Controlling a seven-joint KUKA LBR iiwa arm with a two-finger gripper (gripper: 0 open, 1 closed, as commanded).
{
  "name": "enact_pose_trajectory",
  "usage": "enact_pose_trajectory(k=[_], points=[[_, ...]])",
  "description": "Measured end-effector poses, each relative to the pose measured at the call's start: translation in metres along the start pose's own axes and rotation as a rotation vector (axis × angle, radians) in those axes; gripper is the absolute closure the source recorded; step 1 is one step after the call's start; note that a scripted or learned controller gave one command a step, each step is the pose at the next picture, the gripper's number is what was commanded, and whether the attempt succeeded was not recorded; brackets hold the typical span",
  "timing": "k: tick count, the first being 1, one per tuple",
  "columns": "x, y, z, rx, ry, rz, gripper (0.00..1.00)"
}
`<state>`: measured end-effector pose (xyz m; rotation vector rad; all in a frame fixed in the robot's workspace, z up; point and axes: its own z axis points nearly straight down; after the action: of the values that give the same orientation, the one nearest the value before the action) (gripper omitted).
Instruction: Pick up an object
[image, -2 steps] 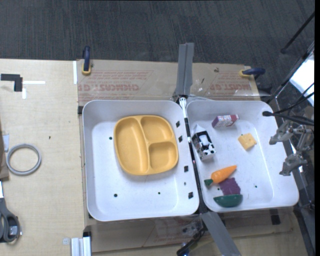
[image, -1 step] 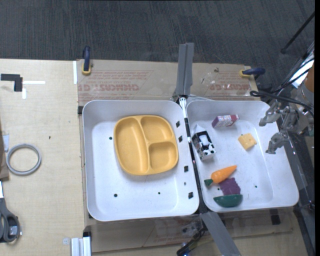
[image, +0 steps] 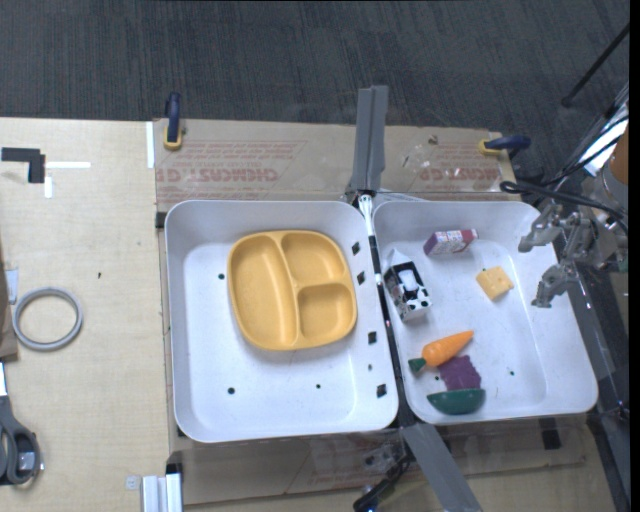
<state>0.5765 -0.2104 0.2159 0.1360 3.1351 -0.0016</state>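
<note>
The right bin (image: 530, 390) holds several small things: a pink carton (image: 449, 241), a yellow block (image: 494, 283), a black-and-white box (image: 407, 291), an orange carrot (image: 446, 347), a purple piece (image: 459, 372) and a dark green piece (image: 456, 401). My gripper (image: 542, 262) hovers over the bin's right edge, to the right of the yellow block. Its fingers are spread open and nothing sits between them.
A yellow divided plate (image: 293, 288) lies in the left bin (image: 200, 390). A grey divider (image: 371, 140) stands between the bins at the back. On the bench to the left lie a roll of tape (image: 45, 318) and scissors (image: 18, 450). Cables hang at the far right.
</note>
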Motion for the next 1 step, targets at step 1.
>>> enact_pose_trajectory(k=[1], points=[[-0.0759, 0.0327, 0.0376, 0.001, -0.001, 0.268, 0.00]])
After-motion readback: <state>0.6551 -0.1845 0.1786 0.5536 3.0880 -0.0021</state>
